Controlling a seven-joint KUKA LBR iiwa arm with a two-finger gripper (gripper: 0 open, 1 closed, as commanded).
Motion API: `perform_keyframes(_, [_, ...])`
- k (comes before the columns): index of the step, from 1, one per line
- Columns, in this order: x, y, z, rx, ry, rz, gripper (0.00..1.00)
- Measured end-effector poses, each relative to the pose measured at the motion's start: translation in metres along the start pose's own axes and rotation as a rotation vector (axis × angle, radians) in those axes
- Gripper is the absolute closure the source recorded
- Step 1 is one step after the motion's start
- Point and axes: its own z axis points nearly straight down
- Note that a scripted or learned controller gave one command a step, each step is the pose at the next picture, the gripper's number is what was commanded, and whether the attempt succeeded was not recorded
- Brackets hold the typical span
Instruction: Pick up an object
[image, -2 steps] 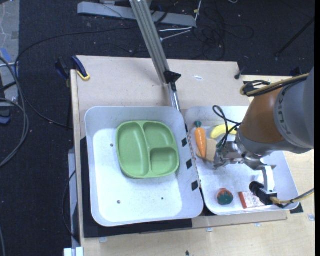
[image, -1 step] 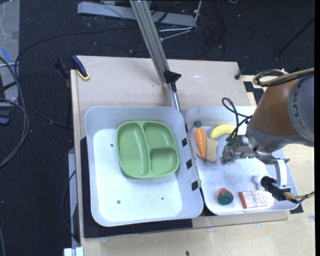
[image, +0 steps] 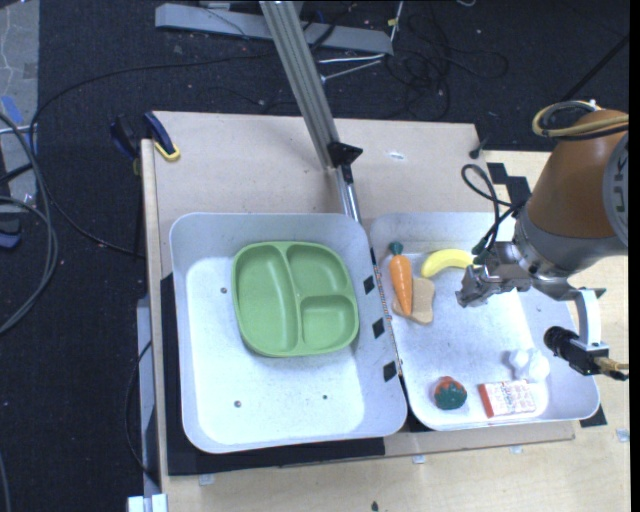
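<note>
In the right bin (image: 470, 350) lie an orange carrot (image: 401, 283) with a green top, a tan flat piece (image: 423, 300) beside it, a yellow banana (image: 445, 262), a red and green round fruit (image: 449, 393), a red and white packet (image: 511, 399) and a small white lump (image: 520, 361). My gripper (image: 473, 292) hangs over the bin's upper middle, just right of the banana's end and apart from the carrot. Nothing shows between its fingers.
The left bin (image: 200, 400) holds a green divided plate (image: 297, 298). A metal pole (image: 310, 90) slants down to the gap between the bins. Bare bin floor lies below the gripper, between the carrot and the white lump.
</note>
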Motion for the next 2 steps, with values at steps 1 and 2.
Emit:
perform_keyframes(1, [0.0, 0.002, -0.045, 0.0, 0.0, -0.001, 1.0])
perform_keyframes(2, [0.041, 0.014, -0.041, 0.005, 0.002, -0.004, 1.0])
